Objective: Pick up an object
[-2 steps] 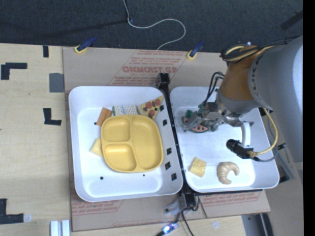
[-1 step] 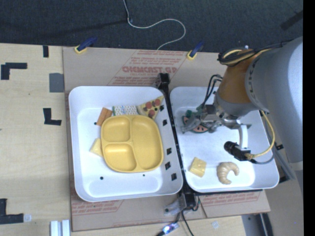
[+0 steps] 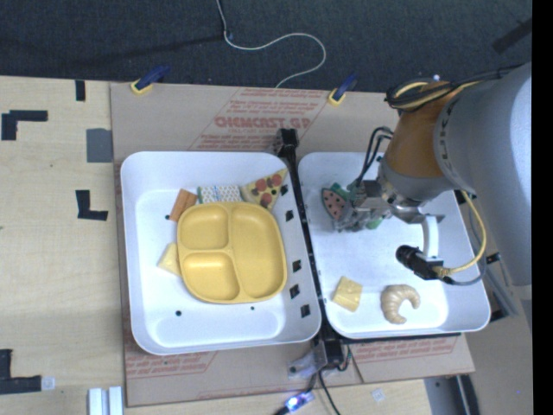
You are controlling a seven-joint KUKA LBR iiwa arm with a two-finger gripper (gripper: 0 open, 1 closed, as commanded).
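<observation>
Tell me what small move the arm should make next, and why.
Probably a short, careful lift to test the grasp. The claw is low in the right bin, right at a reddish wedge with something green beside it. Whether the wedge is gripped cannot be told, so raising a little would show it. The cheese and croissant lie apart, nearer the front.

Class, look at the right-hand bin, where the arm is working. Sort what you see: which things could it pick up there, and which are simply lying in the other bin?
In play, right bin:
- gripper
- red watermelon-slice toy beside it
- pale yellow cheese wedge
- tan croissant toy

Lying about, left bin:
- yellow divided plastic plate
- pizza-slice toy
- small orange block
</observation>
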